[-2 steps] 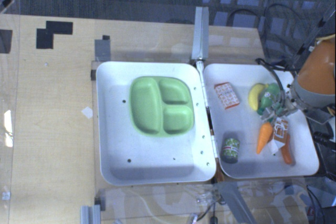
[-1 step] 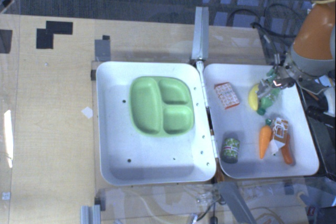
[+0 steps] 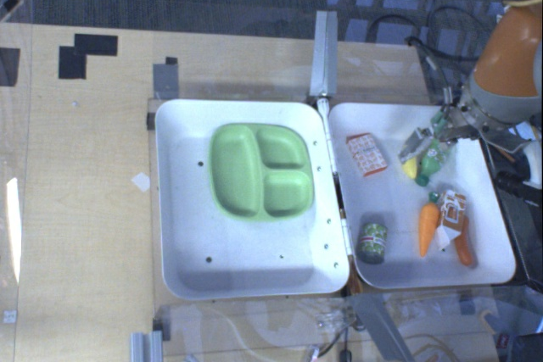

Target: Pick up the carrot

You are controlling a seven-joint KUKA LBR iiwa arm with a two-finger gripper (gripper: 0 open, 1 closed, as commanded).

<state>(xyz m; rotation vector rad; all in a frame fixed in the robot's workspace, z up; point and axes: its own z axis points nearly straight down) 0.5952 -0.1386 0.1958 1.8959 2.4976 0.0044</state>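
The hand (image 3: 422, 150) hovers at the carrot's (image 3: 428, 229) twelve o'clock; its grip state cannot be made out.

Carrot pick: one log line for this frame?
carrot: lying in right bin, ungrasped | gripper: over bin's upper part, apart from carrot | green tray: left bin | stage: pre-grasp

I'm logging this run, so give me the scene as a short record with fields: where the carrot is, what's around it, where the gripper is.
carrot: lying in right bin, near its front
beside carrot: white and orange packet
also in right bin: dark can, red patterned card
left bin: holds green divided tray
gripper: over right bin's back part, apart from carrot
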